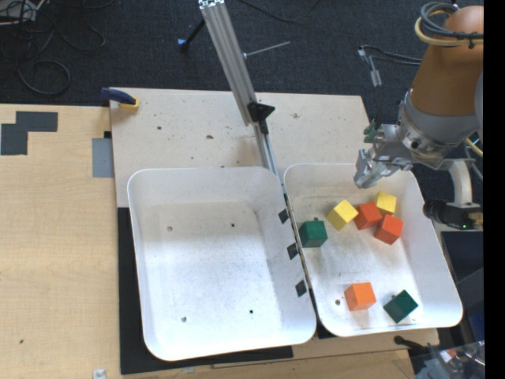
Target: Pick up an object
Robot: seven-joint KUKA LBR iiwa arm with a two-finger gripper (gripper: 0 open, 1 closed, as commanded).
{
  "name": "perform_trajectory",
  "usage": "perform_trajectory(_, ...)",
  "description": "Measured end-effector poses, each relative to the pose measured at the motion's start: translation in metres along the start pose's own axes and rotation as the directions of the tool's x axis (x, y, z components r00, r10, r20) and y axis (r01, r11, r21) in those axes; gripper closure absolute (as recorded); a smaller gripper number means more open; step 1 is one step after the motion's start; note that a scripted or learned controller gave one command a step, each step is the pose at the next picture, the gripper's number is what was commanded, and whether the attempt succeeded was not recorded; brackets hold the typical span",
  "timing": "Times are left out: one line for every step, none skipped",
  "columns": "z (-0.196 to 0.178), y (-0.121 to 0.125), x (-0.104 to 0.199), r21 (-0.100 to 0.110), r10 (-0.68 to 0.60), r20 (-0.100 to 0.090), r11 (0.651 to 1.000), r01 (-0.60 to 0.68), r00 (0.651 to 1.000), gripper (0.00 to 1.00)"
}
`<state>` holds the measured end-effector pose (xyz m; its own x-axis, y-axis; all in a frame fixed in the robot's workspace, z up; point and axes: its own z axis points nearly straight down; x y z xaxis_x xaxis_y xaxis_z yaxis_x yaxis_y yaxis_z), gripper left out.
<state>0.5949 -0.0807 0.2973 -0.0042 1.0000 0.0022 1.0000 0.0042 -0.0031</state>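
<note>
Tool [368,174] above right bin's [442,287] far corner; grip state unreadable, nothing seen held. Risk: yellow cube [386,203] touches red cubes [379,222]; crowding may spoil the grasp.

The gripper [367,172] is blurred and small above the far rim of the right bin [442,279], so whether anything sits between its parts cannot be told. The small yellow block [387,203] is partly hidden behind the red blocks [379,221] huddled against it, and where one red block ends and the other begins is hard to make out. The arm [446,69] is cut off by the picture's top right, its upper links out of sight.
</note>
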Motion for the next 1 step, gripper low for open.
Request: perform_trajectory(0.01,0.0155,0.0406,0.0,0.0,0.001,1.0,0.0,1.0,1.0)
